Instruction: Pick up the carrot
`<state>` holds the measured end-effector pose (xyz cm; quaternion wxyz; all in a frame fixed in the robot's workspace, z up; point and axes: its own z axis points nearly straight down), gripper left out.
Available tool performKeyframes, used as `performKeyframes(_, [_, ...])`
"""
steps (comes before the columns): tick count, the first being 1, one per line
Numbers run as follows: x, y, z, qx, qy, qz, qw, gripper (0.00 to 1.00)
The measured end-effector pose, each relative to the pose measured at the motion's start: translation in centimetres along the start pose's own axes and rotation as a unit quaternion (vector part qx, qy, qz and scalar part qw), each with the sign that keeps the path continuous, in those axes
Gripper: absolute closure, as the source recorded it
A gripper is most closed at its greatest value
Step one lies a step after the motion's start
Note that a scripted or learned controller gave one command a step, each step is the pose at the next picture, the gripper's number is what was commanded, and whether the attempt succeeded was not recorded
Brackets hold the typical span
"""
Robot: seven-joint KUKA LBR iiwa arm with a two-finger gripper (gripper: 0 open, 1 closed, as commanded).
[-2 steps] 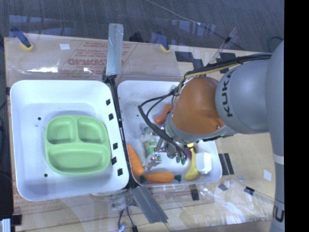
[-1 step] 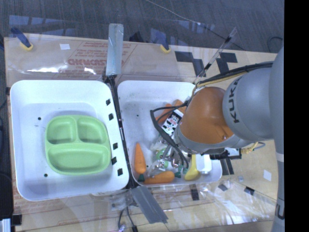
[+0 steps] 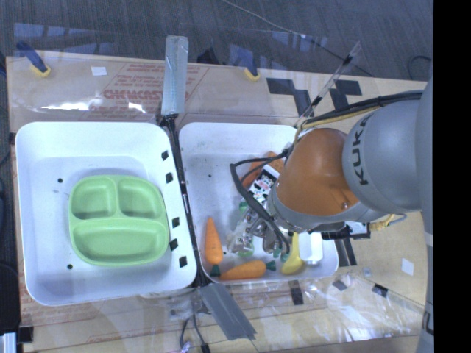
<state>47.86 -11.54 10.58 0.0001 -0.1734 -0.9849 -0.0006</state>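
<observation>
Two carrots lie in the right bin (image 3: pixel 213 142). One carrot (image 3: pixel 213 243) stands lengthwise near the bin's left wall. A second carrot (image 3: pixel 243 271) lies along the front wall. My gripper (image 3: pixel 249 235) hangs low over the bin's front middle, just right of the first carrot and above the second. The arm's orange band (image 3: pixel 313 179) covers much of the bin behind it. Neither carrot sits between the fingers.
A green divided plate (image 3: pixel 118 219) rests in the left bin (image 3: pixel 44 145). A yellow item (image 3: pixel 293 259) and a white item (image 3: pixel 310 247) lie at the right bin's front right. More small items sit half hidden under the wrist.
</observation>
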Motion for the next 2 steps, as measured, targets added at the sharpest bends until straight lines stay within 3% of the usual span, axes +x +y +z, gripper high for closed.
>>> performKeyframes(1, [0.8,1.9,1.3,0.001,-0.001,-0.058,0.9983,1.0])
performKeyframes(2, [0.9,1.9,0.1,0.0,-0.001,0.059,0.9982,1.0])
